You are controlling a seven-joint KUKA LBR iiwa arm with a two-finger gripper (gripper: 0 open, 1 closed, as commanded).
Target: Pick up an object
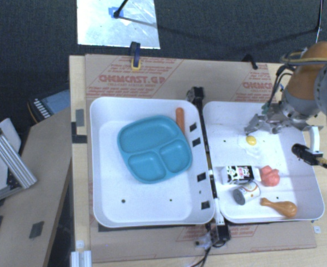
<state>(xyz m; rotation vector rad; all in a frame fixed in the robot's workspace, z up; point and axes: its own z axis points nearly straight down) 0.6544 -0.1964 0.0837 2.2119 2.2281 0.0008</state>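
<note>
Gripper [258,125] hung over the right bin [224,115], fingers spread open, gripping nothing. Small yellow object [252,140] lay just at its 6 o'clock. Blue tray [154,148] sat in the left bin [105,204].

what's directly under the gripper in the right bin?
A small yellow object lies on the right bin floor just below the gripper. The arm covers the bin's far right corner, so anything there is hidden.
</note>
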